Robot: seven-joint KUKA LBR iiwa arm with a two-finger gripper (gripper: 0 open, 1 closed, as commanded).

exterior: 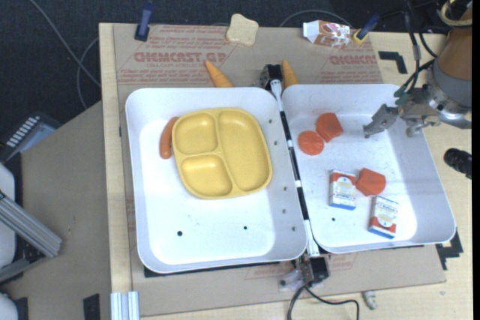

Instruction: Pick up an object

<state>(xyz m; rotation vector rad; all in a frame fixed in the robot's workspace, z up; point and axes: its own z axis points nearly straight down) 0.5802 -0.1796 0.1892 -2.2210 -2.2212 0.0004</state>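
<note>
In the right bin (420, 161) lie an orange-red block (328, 125), an orange-red round piece (311, 142), a small carton (343, 189), another orange-red piece (371, 181) and a second carton (384, 217). My gripper (394, 127) hangs over the bin's upper right part, to the right of the block and apart from it. Its two fingers (373, 127) are spread, so it is open with nothing between them.
The left bin (150, 221) holds a yellow divided plate (221, 152) with a sausage (166, 139) beside it. Behind the bins lie a bread slice (242, 28), two carrots (217, 74), a small carton (327, 32) and a blue clip (143, 21).
</note>
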